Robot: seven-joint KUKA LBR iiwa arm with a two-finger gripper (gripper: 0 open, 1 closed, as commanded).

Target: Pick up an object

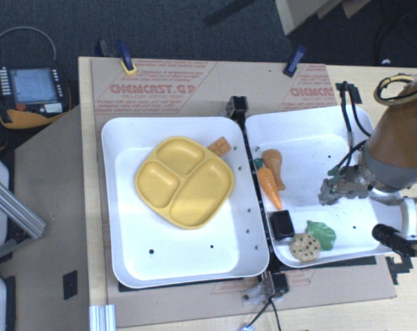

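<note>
Carrot (pixel 269 186) lies at the left side of the right bin (pixel 311 126), nothing is picked up yet, and I cannot tell how the gripper (pixel 330 192) at middle right is set.

- A pendant (pixel 30 92) lay left of the bench.
- Two clamps (pixel 126 59) held the cardboard (pixel 194 88).
- An aluminium rail (pixel 12 205) crossed the left edge.
</note>
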